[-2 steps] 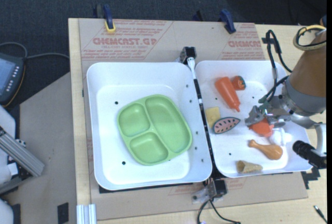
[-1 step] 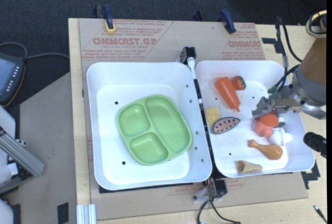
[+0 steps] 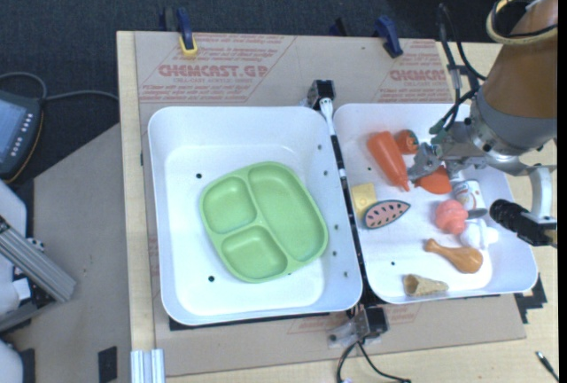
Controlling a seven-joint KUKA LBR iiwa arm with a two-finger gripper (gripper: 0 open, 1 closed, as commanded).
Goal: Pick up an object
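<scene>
The right bin (image 3: 509, 279) holds several toy foods. An orange carrot (image 3: 387, 158) lies at its upper left, with a small orange piece (image 3: 406, 140) beside it. A red-orange piece (image 3: 435, 183) lies just right of the carrot. Below are a yellow cheese block (image 3: 363, 197), a watermelon slice (image 3: 386, 214), a pink item (image 3: 450, 215), a drumstick (image 3: 454, 255) and a bread wedge (image 3: 425, 285). My gripper (image 3: 423, 161) hangs low over the bin, between the carrot and the red-orange piece, partly covering the latter.
The left bin (image 3: 177, 142) holds a green divided plate (image 3: 262, 221). A small white can (image 3: 466, 193) and a white object (image 3: 484, 236) lie near the right bin's right side. The bins' shared wall (image 3: 341, 186) runs just left of the carrot.
</scene>
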